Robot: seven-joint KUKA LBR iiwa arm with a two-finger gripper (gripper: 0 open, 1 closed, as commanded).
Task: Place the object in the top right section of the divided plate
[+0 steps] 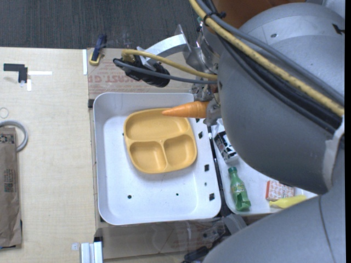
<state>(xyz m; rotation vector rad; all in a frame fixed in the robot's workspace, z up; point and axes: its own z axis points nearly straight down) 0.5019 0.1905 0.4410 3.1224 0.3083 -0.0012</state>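
— Where is the carrot (184, 110)?
— Just right of the frame's middle, lying nearly level, its pointed tip aimed left and reaching over the upper right rim of the yellow divided plate (160, 141). Its thick end runs in under the dark metal parts at the arm's wrist.

— Is the tool (207, 107) pinching it?
— I cannot tell. The tool sits at the carrot's thick end, but the big grey arm (285, 92) hides most of it.

— And the plate?
— It lies in the upper half of the left white bin (109, 201), with one long section along the top and two smaller ones below. All three sections look bare.

— What else is around?
— In the right bin (255, 179), mostly hidden under the arm, there is a green bottle (238, 189), a small black-and-white pack (224, 144) above it, and a red-and-white packet (279, 190) beside something yellow (286, 202). A yellow hose (164, 62) and black cables (143, 71) run across above the left bin. The pale wooden bench (46, 147) fills the left of the frame, with a brown paper bag (9, 190) at its left edge.
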